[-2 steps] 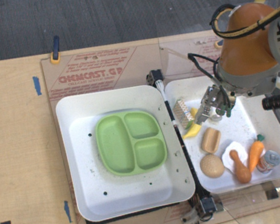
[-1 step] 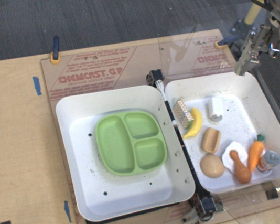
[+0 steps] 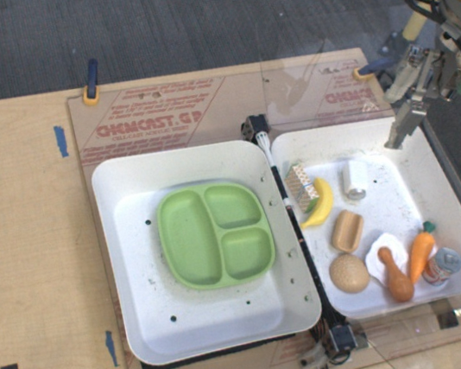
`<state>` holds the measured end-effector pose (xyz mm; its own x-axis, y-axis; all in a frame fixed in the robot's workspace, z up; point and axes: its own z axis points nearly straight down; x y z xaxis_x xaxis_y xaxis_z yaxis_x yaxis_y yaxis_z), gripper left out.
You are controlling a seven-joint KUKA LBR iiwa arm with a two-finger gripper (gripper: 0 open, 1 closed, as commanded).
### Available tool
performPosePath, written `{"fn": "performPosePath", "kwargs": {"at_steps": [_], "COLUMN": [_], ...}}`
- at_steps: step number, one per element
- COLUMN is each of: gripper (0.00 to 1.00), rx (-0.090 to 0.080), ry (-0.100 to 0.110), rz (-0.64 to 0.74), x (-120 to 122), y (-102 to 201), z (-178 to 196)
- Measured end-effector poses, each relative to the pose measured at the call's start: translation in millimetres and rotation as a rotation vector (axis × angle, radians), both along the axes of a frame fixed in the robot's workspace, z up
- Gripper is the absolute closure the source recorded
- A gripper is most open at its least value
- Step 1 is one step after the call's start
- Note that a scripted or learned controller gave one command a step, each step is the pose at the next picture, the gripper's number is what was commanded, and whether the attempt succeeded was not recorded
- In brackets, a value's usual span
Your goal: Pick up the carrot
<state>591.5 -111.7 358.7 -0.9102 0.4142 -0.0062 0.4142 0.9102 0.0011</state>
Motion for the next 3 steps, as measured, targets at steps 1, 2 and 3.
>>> {"fn": "performPosePath", "kwargs": {"at_steps": [1,2,3], "gripper": [0.0,0.0,0.0], "rx": [0.004,0.004,-0.001], "ry": [0.011,0.008,0.0], "rz": [0.447,0.266,0.042], "x": [-75,-84,-91], "y": [-51,-111,-89], "z": [-197,-258,-269]}}
